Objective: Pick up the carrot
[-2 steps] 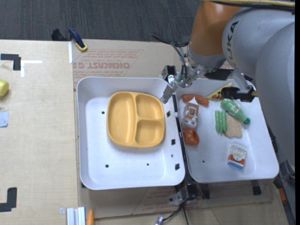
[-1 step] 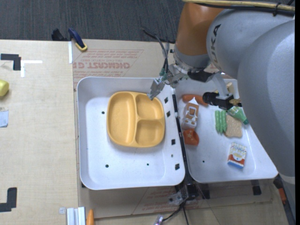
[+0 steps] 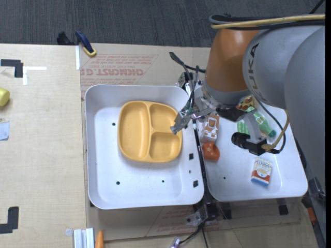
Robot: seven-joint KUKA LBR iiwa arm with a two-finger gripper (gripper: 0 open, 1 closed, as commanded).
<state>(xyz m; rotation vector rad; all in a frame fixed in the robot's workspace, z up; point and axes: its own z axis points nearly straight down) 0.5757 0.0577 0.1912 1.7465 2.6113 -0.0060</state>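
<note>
A stubby orange-red piece [image 3: 210,152], which I take for the carrot, lies at the left edge of the right bin [image 3: 289,185], just below an orange and white carton [image 3: 210,128]. My gripper [image 3: 179,125] hangs low over the right rim of the yellow divided plate [image 3: 147,130] in the left bin [image 3: 103,185]. It is left of and slightly above the carrot, across the wall between the bins. I see nothing held in it. The arm's large grey and orange body covers the upper part of the right bin.
A small white, blue and orange carton [image 3: 262,171] lies in the right bin's lower part. A green packet [image 3: 261,123] shows partly under the arm. Outside the bins, a yellow object [image 3: 3,97] sits at the far left edge of the bench.
</note>
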